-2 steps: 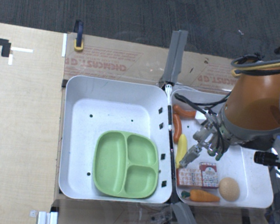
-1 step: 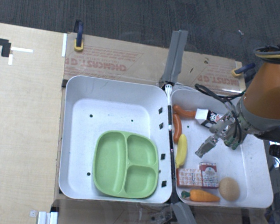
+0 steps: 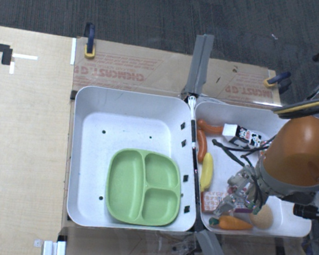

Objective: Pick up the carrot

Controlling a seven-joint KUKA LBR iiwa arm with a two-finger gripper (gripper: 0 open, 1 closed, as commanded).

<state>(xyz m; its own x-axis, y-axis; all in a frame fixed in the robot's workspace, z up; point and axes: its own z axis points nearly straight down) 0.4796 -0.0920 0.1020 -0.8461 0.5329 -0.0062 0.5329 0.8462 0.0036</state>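
The carrot (image 3: 234,223), orange with a green tip at its left end, lies along the near wall of the right bin (image 3: 286,227). My gripper (image 3: 239,205) hangs just above and behind it, reaching in under the orange wrist band (image 3: 296,151). It stands open, and nothing shows between its fingers. The carrot rests on the bin floor, apart from the gripper.
A tan ball (image 3: 263,217) sits right of the carrot and a red packet (image 3: 212,201) to its left. A yellow banana (image 3: 207,171), an orange sausage (image 3: 202,145) and a white box (image 3: 230,130) lie further back. The left bin (image 3: 87,143) bears a green divided plate (image 3: 143,187).
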